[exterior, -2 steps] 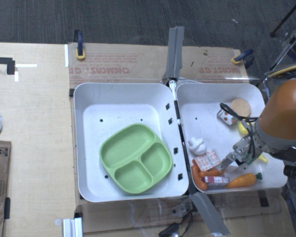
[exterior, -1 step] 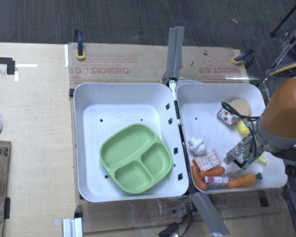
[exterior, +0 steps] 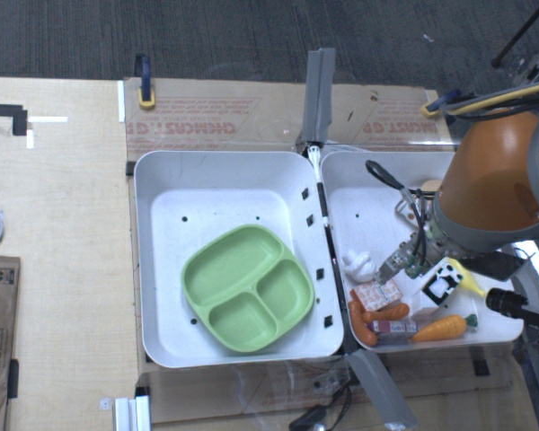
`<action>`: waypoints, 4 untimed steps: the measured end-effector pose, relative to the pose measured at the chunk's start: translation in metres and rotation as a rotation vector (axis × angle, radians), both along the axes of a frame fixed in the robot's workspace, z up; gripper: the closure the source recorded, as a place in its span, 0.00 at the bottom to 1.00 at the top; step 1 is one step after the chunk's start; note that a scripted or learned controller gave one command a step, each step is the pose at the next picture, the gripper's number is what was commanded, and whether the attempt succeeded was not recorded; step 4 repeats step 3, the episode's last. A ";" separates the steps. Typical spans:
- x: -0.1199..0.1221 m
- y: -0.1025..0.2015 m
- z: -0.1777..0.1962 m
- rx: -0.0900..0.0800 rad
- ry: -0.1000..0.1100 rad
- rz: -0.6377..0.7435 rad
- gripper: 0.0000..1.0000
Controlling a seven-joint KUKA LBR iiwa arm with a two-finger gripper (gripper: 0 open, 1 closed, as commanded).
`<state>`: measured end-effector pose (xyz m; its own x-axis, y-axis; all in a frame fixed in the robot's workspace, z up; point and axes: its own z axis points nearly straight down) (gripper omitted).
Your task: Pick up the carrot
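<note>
Bins of shallow white plastic sit side by side on a bench. In the left bin [exterior: 162, 241] lies a green divided plate [exterior: 247, 287]. In the right bin [exterior: 359, 196], at the lower right of the frame, the carrot [exterior: 442, 328] lies near the front wall, orange with a green tip pointing right. Just left of it are a small packet [exterior: 393, 329] and red-orange pieces [exterior: 384, 312]. The gripper [exterior: 404, 263] hangs above and left of the carrot, apart from it; whether it is open or closed cannot be told. A good pick likely means shifting toward the lower right, centring over the carrot's body and closing across its width, clear of the packet.
</note>
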<state>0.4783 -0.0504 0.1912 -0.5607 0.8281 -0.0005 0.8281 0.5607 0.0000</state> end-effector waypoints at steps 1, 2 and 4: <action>0.016 0.001 0.004 0.000 0.000 0.046 1.00; 0.016 0.001 0.004 0.000 0.000 0.046 0.00; 0.000 -0.068 0.075 -0.001 -0.001 0.010 0.00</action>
